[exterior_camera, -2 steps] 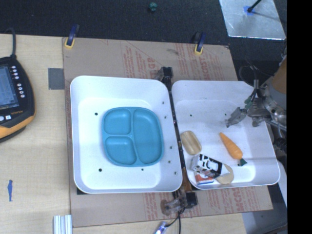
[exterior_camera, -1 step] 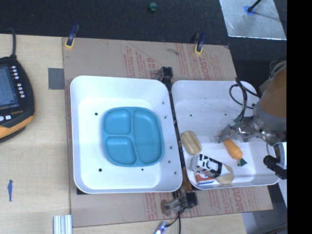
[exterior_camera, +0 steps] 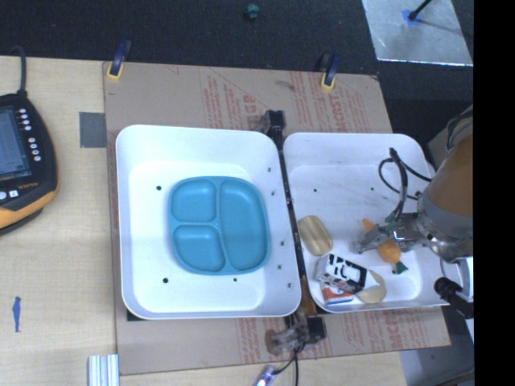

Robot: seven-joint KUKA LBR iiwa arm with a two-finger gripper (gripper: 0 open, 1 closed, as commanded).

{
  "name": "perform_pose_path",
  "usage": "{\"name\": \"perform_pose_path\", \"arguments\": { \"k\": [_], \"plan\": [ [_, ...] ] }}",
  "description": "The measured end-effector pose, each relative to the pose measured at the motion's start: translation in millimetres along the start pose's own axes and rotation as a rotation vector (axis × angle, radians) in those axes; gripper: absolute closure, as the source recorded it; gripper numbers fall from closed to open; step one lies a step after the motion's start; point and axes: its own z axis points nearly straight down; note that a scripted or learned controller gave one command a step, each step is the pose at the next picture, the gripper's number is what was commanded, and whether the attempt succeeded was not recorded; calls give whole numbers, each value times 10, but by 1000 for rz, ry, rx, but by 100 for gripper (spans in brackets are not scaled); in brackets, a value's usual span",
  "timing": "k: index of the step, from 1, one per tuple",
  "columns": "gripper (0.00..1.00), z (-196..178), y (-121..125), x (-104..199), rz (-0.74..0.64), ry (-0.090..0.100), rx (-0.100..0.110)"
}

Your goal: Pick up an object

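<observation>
Nearest, a black-and-white packet (exterior_camera: pixel 344 277); claw (exterior_camera: pixel 380 238) above an orange piece (exterior_camera: pixel 389 252), grip unclear.

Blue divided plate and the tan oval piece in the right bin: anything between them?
In the camera view, only bare floor of the left bin and the two bins' adjoining rims separate the blue divided plate from the tan oval piece.

Pale wood tabletop (exterior_camera: pixel 56 296) down here, a brown cardboard sheet (exterior_camera: pixel 241 95) spread across it, pinned at the far edge by two blue-and-yellow clamps (exterior_camera: pixel 119 59). A teach pendant (exterior_camera: pixel 20 163) rests at the left. Beyond lies dark carpet floor (exterior_camera: pixel 177 14), with a pale sheet (exterior_camera: pixel 414 18) lying on it and a small green object (exterior_camera: pixel 253 10).
</observation>
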Motion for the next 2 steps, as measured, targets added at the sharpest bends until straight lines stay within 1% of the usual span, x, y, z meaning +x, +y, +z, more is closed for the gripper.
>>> {"name": "perform_pose_path", "arguments": {
  "k": [1,2],
  "plan": [
    [100,-103,3,-14,-4,-2,0],
    [100,-1070,141,738,1,0,-4]
  ]
}}
